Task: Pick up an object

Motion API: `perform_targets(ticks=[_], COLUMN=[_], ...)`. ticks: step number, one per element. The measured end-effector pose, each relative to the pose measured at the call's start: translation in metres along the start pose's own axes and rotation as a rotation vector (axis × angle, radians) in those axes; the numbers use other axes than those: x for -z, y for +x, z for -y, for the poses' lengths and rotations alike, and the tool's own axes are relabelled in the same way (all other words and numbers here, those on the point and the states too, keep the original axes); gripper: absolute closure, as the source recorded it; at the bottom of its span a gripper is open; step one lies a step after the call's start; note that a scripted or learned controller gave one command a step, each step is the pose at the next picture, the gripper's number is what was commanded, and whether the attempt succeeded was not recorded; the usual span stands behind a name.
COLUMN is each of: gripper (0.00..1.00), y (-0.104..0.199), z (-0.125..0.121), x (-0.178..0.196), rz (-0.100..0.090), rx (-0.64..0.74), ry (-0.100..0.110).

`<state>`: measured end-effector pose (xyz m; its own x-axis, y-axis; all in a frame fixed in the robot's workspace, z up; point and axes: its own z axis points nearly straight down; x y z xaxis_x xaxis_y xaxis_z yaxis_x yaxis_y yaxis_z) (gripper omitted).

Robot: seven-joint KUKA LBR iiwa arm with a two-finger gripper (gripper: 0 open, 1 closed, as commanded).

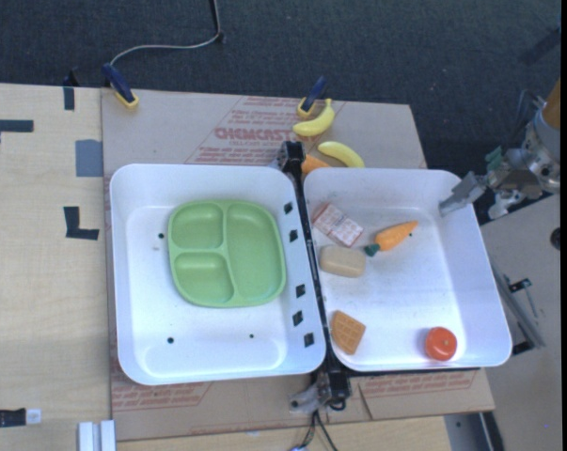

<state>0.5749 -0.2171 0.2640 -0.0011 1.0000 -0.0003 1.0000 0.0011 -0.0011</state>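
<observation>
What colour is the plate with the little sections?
Light green. The plate sits in the left bin, seen in the camera view.

arm: mostly cut off at right edge | claw: finger state too small to tell

Five small objects are scattered in the right bin: a carrot lying tilted at upper centre, a pale wrapped packet to its left, a beige block below that, an orange cracker at lower left, and a red tomato at lower right.
</observation>
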Motion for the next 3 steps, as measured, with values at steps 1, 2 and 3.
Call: perform_targets(ticks=[1, 2, 3], gripper=[0.00, 0.00, 1.00], y=[0.049, 0.072, 0.073], z=[-0.039, -0.035, -0.035], x=[-0.141, -0.175, -0.167], rz=[-0.003, 0.004, 0.005], rx=[0.001, -0.001, 0.000], ry=[0.006, -0.006, -0.007])
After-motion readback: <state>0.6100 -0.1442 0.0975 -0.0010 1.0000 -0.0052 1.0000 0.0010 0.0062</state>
